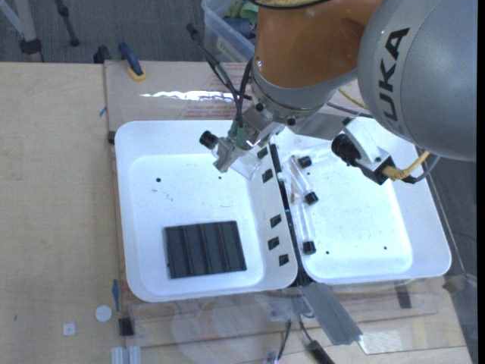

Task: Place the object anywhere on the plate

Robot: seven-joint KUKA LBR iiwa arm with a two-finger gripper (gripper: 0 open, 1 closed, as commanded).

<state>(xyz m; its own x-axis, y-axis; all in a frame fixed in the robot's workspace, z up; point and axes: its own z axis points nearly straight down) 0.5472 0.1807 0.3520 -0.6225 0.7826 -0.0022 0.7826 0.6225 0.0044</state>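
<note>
From here, the left bin [136, 203] carries a dark ribbed plate [204, 249] at its 6 o'clock, lying flat. The gripper [227, 154] hangs toward 12 o'clock (open or closed, I cannot tell). The plate looks rigid, light; I'd grip an edge.

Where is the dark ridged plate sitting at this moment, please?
In the camera view, the dark ridged plate lies flat in the left bin, near its front edge, well below the gripper.
</note>
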